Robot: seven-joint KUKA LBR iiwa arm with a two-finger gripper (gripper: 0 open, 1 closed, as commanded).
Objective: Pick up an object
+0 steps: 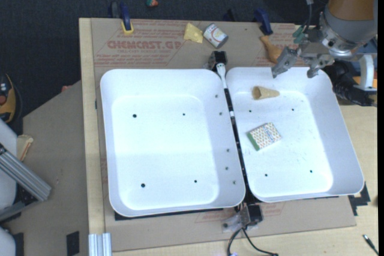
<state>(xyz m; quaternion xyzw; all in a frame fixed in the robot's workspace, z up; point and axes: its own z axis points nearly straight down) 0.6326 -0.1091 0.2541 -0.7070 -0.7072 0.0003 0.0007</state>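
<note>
— Where do we see the gripper (296, 64)?
— Upper right, fingers spread wide, holding nothing.
— And the objects?
— The cone (264, 93) and green sponge (264, 136) lie in the right bin (336, 129).

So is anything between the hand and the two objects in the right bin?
Nothing visible. The hand hangs over the right bin's far edge; the cone and the green pad lie apart on bare floor.

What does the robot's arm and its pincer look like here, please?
The arm has a grey body with a wide orange band above the wrist. A dark cable runs beside it. The pincer is grey metal, with two slim dark-tipped fingers below a blocky grey mount.
</note>
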